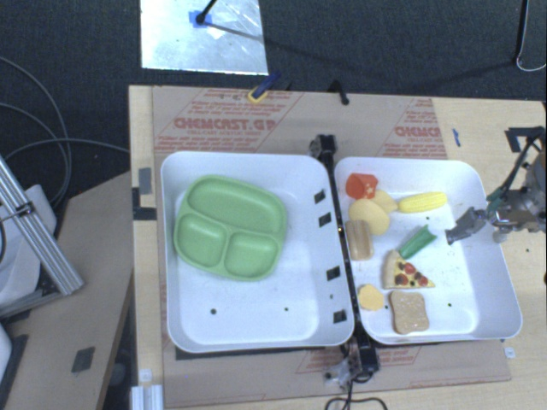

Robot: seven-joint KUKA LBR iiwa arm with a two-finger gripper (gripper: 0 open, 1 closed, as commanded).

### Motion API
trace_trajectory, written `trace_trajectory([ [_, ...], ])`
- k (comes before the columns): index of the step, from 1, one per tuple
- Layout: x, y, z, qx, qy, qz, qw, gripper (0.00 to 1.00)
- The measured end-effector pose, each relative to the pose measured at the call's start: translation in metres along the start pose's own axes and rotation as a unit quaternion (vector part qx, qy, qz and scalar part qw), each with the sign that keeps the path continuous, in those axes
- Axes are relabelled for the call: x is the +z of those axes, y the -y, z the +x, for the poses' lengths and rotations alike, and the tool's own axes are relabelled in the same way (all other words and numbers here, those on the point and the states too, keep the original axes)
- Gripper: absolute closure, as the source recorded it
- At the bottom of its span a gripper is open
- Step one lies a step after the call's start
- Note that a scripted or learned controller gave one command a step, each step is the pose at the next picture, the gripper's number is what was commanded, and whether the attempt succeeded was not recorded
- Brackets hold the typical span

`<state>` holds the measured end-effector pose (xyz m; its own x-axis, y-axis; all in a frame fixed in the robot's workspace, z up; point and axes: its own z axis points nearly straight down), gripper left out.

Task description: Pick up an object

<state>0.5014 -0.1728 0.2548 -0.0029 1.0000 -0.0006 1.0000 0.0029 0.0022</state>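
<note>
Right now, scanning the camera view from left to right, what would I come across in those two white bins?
Green divided plate → red toy pepper → pizza slice → corn cob → end effector, at the right bin's right side.

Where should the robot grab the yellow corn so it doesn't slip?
Best guess: grab the corn around its middle, coming straight down from above. It lies flat and long across the right bin, so the gripper should pinch its narrow sides.

Grey metal gripper [455, 231] with dark narrow fingers, a bulky silver-grey wrist block behind it, thin dark cables ran along the arm
</note>
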Motion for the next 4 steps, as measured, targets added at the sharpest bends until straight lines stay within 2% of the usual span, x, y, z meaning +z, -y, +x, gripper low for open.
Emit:
trace_trajectory([
  [1,0.174,0.014,0.025,0.000,-0.003,0.001,1.0000,0.00],
  [2,0.156,0.010,0.024,-0.001,-0.002,-0.005,1.0000,1.00],
  [3,0.065,0.012,0.148,-0.006,-0.002,-0.004,1.0000,1.00],
  [4,0.070,0.014,0.199,-0.004,-0.002,0.000,1.0000,1.00],
])
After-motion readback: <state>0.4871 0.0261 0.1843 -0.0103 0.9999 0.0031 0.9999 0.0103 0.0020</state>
